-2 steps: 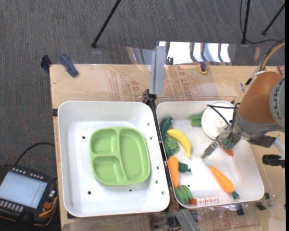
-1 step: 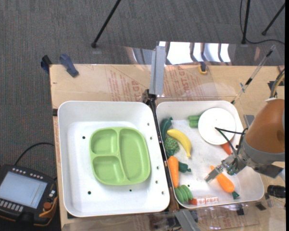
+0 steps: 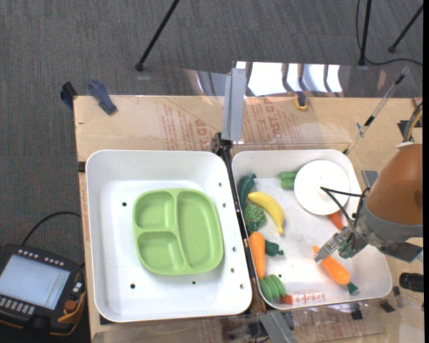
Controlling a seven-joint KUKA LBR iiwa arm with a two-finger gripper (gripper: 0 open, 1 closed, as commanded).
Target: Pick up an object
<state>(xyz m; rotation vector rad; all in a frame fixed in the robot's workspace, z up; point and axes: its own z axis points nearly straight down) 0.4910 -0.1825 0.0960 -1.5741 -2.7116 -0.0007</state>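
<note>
A grey arm reaches into the right bin, its jaws poised low over a toy carrot lying near the bin's front right corner. Whether they are open or closed cannot be told from here. The carrot looks the likely target, lying apart from the banana, plate and second carrot. The left bin holds a green tray, seemingly waiting for picked items.
</note>
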